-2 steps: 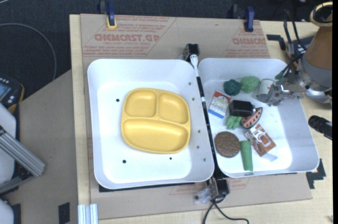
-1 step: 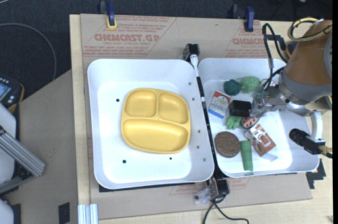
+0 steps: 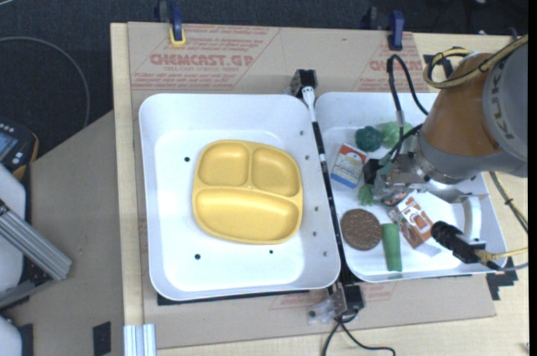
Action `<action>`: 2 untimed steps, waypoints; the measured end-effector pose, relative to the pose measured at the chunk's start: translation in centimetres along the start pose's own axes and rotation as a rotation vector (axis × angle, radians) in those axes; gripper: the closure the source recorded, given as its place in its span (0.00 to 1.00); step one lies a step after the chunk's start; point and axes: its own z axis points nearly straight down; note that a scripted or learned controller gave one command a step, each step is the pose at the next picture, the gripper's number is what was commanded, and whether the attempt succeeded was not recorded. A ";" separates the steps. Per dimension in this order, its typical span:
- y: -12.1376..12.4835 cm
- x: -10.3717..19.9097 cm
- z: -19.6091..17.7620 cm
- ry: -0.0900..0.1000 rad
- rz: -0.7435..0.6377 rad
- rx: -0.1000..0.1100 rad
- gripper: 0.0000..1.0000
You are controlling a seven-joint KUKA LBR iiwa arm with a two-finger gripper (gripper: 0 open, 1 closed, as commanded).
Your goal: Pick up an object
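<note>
Tool (image 3: 388, 180) low in right bin (image 3: 487, 258) near surface's right edge, among clutter; grip state unclear, can't tell. Yellow tray (image 3: 247, 191) in left bin (image 3: 159, 203).

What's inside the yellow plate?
The yellow plate in the left bin has three sections, and all three look bare. The plate hides whatever part of the bin lies under it.

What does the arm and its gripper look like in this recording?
The arm is bulky and rounded, with a grey shell and a broad orange band above the wrist. Black and yellow cables loop along its top. The gripper is a small assembly of dark and silvery metal parts.
</note>
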 end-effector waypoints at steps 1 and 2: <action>0.1 -0.2 -1.2 -0.003 0.003 -0.007 1.00; 4.2 -5.5 2.6 -0.007 0.005 -0.010 1.00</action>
